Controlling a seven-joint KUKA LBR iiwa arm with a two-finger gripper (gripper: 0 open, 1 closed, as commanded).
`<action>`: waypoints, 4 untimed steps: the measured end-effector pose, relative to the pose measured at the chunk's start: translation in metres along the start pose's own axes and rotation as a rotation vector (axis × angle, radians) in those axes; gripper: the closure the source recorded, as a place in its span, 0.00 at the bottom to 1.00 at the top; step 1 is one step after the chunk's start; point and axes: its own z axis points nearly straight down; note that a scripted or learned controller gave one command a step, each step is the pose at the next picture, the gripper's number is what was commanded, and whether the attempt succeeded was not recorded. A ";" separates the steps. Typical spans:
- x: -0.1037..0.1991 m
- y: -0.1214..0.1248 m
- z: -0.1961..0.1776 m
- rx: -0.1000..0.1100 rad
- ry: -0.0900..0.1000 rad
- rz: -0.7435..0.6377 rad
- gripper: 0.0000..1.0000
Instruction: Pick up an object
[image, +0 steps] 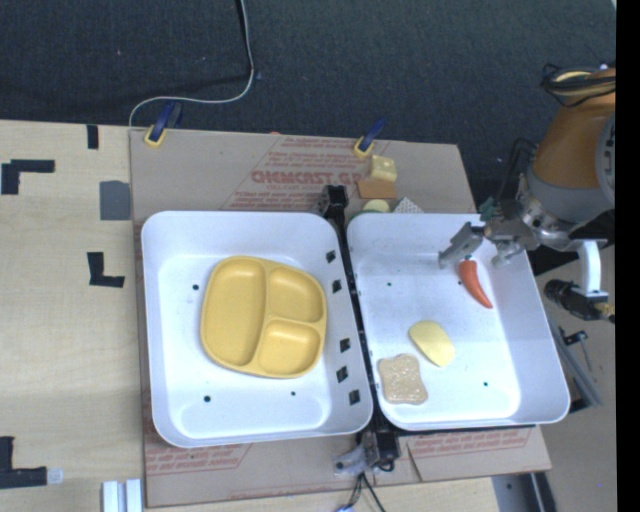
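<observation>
- Camera view puts the two-finger gripper (484, 249) over the far right part of the right-hand shallow white bin (520, 395), with the grey arm and its orange band (578, 122) behind it at the bin's right rim.
- You can see the two fingers spread apart, one reaching left (456, 246) and one to the right (515, 247); nothing sits between them, so count nothing as held.
- Your nearest target is the small orange-red carrot-shaped toy (476, 282), lying flat on the bin floor with its upper end directly under the gripper and its tip pointing away and slightly right of it.
- I judge the step in hand to be the descent onto that carrot. Centre the gripper a little further along its body, not at its top end, so that the fingers straddle the thick part.
- The carrot is narrow and smooth, and would likely roll or squirt out. Turn the wrist so the fingers close across its width, and go down until the fingertips nearly meet the floor before closing.
- Mind the right wall of the bin, which is just beside the right finger.
- Other choices lie further from the gripper, toward the near side of the bin: a pale yellow rounded lemon-like piece (432, 343) and, touching or just beside it, a tan bread-slice-shaped piece (403, 380).
- Leave the yellow three-compartment plastic plate (264, 316) in the left-hand white bin (170, 400); it is well apart from the gripper, and too broad for these fingers.
</observation>
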 end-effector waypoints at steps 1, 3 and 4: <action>-0.052 0.014 0.128 -0.003 -0.004 0.003 0.00; 0.052 0.033 0.122 -0.002 0.001 -0.008 1.00; 0.118 0.016 0.016 -0.007 0.002 -0.007 1.00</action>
